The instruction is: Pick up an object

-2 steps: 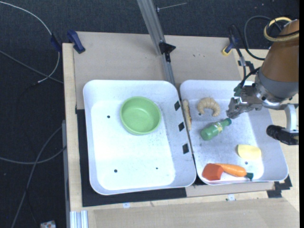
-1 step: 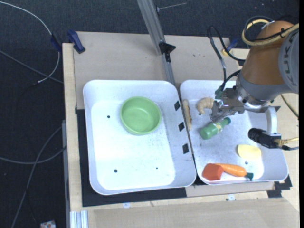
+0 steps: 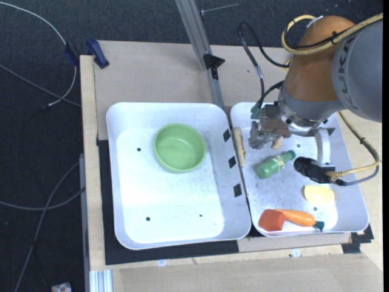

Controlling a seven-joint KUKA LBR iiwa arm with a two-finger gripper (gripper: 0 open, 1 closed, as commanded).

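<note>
to the right of centre in the frame: the gripper [image 3: 267,142], low inside the upper part of the right bin [image 3: 351,181], fingers spread apart with nothing between them. just below it, and apparently untouched: a green bottle [image 3: 275,164], the nearest candidate for the pick, lying on its side with the cap end toward the right. further down the frame, a pale yellow piece [image 3: 318,194], then a toy carrot [image 3: 298,217] resting against a red block [image 3: 271,220] at the bin's lower edge. along the bin's left wall, a wooden stick [image 3: 239,149]. left of centre, in the left bin [image 3: 170,212], a green bowl [image 3: 179,147] alone. likely risks: closing short of the bottle and catching nothing; pinching the round body off centre and squirting it aside; nudging it against the stick and the wall.
</note>
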